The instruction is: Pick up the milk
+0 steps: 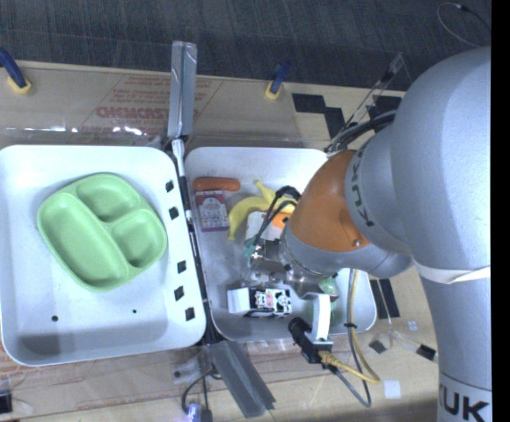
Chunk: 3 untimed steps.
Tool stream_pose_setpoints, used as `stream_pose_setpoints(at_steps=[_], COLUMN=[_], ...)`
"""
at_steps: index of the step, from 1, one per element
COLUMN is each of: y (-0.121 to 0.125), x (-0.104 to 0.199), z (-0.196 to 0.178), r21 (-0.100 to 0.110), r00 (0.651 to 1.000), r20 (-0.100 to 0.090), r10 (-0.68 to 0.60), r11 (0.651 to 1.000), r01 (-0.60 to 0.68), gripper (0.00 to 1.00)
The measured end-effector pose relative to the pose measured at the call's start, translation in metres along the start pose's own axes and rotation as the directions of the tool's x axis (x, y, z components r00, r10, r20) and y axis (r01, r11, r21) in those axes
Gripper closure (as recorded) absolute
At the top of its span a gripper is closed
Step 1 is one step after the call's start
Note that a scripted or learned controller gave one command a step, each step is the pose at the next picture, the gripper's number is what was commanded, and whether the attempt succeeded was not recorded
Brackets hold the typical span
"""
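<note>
The milk (260, 301) is a small white carton with black cow patches. It lies on its side near the front wall of the right bin (237, 158). My gripper (268, 275) hangs directly over the carton, under the orange wrist band, and its tip sits at the carton's top edge. The arm covers much of the right bin's right half.
The right bin also holds a brown sausage (215, 184), a small pink carton (211, 211), a yellow banana (248, 207) and an orange item (279, 221) partly under the wrist. A green divided plate (102, 229) lies in the left bin (26, 323).
</note>
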<state>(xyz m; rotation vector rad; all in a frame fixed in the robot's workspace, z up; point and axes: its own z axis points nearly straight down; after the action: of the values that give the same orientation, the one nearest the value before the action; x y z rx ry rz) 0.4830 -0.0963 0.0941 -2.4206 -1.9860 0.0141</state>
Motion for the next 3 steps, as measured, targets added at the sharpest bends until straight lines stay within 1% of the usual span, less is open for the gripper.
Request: stream_pose_setpoints(at_steps=[1, 2, 3], y=[0.03, 0.03, 0.008], x=[-0.06, -0.06, -0.028], z=[-0.184, -0.183, -0.062], r21=[-0.007, -0.006, -0.003], r00=[0.988, 0.988, 0.991], r20=[-0.001, -0.001, -0.001], r10=[0.154, 0.153, -0.134], r11=[0.988, 0.988, 0.991], r01=[-0.154, -0.153, 0.134], gripper=[1.0, 0.0, 0.0])
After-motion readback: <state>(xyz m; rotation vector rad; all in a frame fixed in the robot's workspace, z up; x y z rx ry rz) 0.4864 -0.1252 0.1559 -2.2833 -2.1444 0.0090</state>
